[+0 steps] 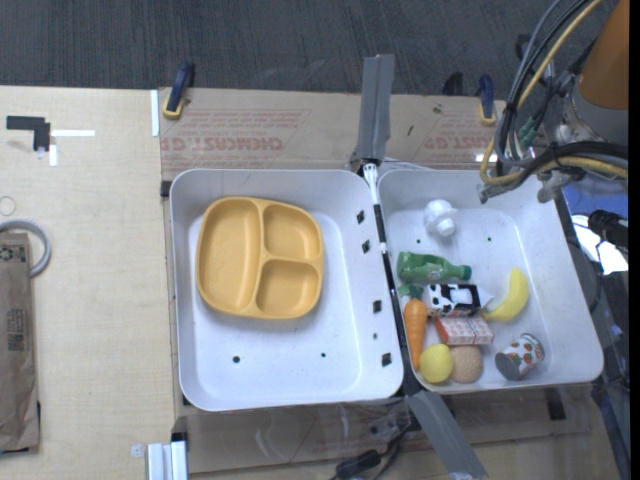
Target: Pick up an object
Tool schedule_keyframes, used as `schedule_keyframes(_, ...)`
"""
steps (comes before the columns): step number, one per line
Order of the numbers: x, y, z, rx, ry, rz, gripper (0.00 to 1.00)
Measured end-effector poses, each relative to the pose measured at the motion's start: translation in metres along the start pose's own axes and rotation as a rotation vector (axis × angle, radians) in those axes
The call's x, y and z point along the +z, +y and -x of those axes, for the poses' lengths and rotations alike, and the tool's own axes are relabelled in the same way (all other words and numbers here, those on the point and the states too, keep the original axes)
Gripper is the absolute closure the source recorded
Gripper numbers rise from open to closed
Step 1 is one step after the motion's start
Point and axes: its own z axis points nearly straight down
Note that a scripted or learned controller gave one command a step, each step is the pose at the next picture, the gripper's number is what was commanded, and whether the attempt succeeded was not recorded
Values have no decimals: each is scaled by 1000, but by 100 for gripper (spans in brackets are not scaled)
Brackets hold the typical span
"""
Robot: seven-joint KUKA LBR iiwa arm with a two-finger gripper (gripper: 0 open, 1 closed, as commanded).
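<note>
claw (552, 176) state: you cannot tell how wide it stands or whether it has anything, since the arm's (606, 63) end is lost among cables (540, 78) over the far right corner of the right bin (545, 230). nothing there reads as lifted, so judge the pick as not yet begun.

your candidates all lie in that right bin. the banana (510, 296) and the white lump (438, 218) each lie apart from their neighbours, so either looks like the easiest target. come straight down and close across the banana's narrow width, not along its curve. avoid the cluster near the front: the carrot (415, 330), lemon (436, 363), pink box (465, 330) and cow toy (452, 296) touch or crowd one another, and the bottle (430, 267) lies just beside them. the plate (260, 257) in the left bin (200, 368) is flat and looks hard to grip.

the patterned thing (520, 356) near the front right is too small to identify. the arm is cut off at the frame edge.
</note>
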Motion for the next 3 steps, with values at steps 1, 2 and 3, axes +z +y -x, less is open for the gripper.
schedule_keyframes(1, 129, -66, 32, 143, 1, -1, 0)
schedule_keyframes(2, 127, -60, 69, 145, 1, 1, 0)
schedule_keyframes(3, 188, -44, 79, 168, 11, 0, 0)
